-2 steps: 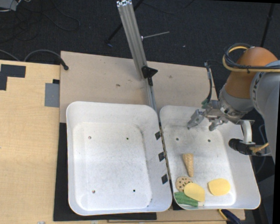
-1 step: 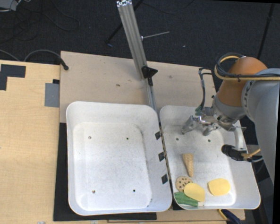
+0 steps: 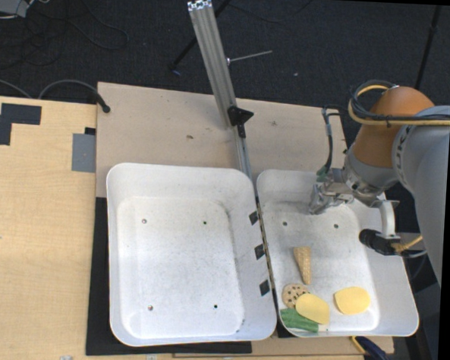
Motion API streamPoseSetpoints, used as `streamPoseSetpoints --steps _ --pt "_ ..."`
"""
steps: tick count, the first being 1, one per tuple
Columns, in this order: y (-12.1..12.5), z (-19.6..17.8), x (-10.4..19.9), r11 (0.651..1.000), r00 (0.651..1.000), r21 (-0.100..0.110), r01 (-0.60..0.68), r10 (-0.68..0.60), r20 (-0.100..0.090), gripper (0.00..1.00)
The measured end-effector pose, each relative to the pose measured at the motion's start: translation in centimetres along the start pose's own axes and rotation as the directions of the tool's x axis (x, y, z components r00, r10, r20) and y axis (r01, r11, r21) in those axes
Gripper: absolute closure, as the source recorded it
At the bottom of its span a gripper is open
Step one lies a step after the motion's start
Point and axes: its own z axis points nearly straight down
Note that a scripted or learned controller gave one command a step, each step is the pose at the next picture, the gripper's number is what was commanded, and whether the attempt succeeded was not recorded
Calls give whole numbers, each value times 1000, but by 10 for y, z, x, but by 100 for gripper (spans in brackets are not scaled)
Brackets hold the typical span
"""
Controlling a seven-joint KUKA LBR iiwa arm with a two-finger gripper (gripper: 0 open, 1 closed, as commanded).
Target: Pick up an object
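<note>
Tool (image 3: 326,198): over right bin (image 3: 399,319) far end, finger state cannot be told. Nearest below it, cone-shaped piece (image 3: 303,263): likely light, stiff; grip across its middle. Beyond: yellow pieces (image 3: 352,300), probably smooth, slippery

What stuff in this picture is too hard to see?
- Gripper: small and dark, seen from above; open or shut is unclear.
- Green thing: partly under the yellow piece; its shape is hidden.
- Round cookie-like thing: too small to identify.
- Arm: cut off by the right edge.
</note>
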Motion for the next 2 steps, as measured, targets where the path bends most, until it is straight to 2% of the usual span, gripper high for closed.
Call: streamPoseSetpoints --steps 2 --pt "5 -127 -4 1000 1000 -8 -5 5 1 100"
